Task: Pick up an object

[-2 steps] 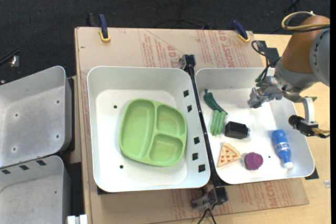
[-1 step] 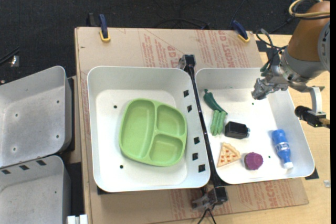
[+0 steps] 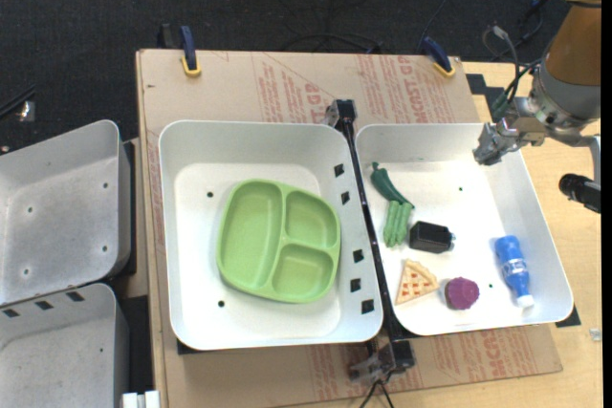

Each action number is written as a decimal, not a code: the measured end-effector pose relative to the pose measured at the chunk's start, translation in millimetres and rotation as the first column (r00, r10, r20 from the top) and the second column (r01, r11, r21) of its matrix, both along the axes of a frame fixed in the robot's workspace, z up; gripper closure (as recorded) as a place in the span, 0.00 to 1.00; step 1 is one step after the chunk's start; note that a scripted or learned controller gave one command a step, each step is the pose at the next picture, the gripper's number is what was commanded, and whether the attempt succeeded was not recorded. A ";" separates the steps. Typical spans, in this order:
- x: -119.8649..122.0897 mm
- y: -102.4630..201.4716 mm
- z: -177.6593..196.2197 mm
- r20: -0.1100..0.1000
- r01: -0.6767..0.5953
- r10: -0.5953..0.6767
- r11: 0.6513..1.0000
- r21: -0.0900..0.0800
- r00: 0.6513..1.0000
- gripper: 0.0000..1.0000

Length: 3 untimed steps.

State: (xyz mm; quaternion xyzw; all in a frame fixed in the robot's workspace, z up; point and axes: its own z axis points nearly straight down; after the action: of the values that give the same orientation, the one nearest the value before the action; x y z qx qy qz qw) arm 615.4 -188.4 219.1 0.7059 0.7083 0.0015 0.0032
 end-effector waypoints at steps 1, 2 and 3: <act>0.7 -0.1 5.9 -0.004 0.001 -0.001 1.000 0.001 1.000 1.00; -6.3 50.5 16.6 -0.006 -0.004 0.004 1.000 0.004 1.000 1.00; -27.1 109.1 14.6 -0.008 -0.004 0.004 1.000 0.005 1.000 1.00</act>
State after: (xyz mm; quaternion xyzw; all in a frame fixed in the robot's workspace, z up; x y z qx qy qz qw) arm 588.4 -79.4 233.7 0.7044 0.7098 0.0003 -0.0014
